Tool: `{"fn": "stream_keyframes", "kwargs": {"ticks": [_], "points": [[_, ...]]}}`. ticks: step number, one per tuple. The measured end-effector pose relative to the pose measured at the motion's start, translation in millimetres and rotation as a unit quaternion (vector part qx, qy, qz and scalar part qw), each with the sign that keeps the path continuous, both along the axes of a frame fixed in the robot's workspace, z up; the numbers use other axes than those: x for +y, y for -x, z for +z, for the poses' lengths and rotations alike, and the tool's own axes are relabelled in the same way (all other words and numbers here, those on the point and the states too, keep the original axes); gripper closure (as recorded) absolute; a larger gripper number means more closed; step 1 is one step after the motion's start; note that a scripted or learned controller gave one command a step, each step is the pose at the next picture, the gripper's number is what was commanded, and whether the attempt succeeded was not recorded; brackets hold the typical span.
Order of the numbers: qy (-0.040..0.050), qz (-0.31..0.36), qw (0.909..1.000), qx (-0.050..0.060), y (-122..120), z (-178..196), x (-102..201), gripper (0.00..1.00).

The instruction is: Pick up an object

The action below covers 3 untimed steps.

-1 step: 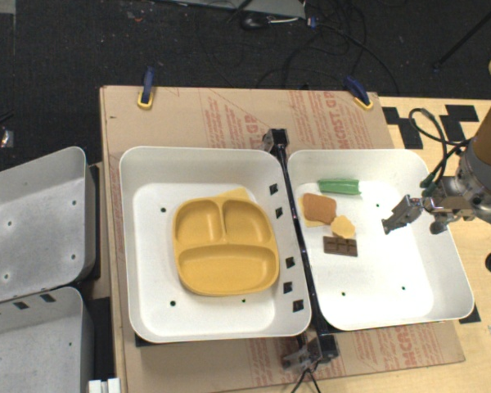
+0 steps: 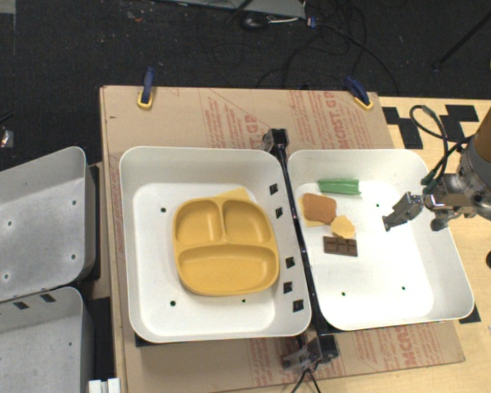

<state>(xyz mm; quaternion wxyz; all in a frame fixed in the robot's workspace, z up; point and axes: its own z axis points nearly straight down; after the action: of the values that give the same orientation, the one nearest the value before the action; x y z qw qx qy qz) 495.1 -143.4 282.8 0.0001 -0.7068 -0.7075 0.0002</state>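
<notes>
Green bar (image 2: 338, 187) lies flat, long axis running left-right across right bin (image 2: 409, 301).

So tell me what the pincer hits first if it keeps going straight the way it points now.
The pincer points left and slightly down across the right bin. Likely first in line are the small yellow piece and the brown chocolate-like bar beside it, though its height above them is unclear.

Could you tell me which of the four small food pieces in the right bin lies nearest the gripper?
The small yellow wedge-shaped piece; the green bar, orange-brown piece and dark brown chocolate square lie farther from the gripper.
</notes>
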Motion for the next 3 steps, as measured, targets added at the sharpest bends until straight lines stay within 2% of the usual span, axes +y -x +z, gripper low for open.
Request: {"fn": "stream_keyframes", "kwargs": {"ticks": [1, 2, 3], "points": [[-0.0005, -0.001, 1.0, 0.001, -6.6, -49.3, 7.7, 0.0], [-0.0006, -0.002, 1.0, 0.002, -6.8, -100.2, -1.9, 0.0], [-0.0011, -0.001, 1.0, 0.003, -1.5, -160.6, 5.9, 0.0]]}}
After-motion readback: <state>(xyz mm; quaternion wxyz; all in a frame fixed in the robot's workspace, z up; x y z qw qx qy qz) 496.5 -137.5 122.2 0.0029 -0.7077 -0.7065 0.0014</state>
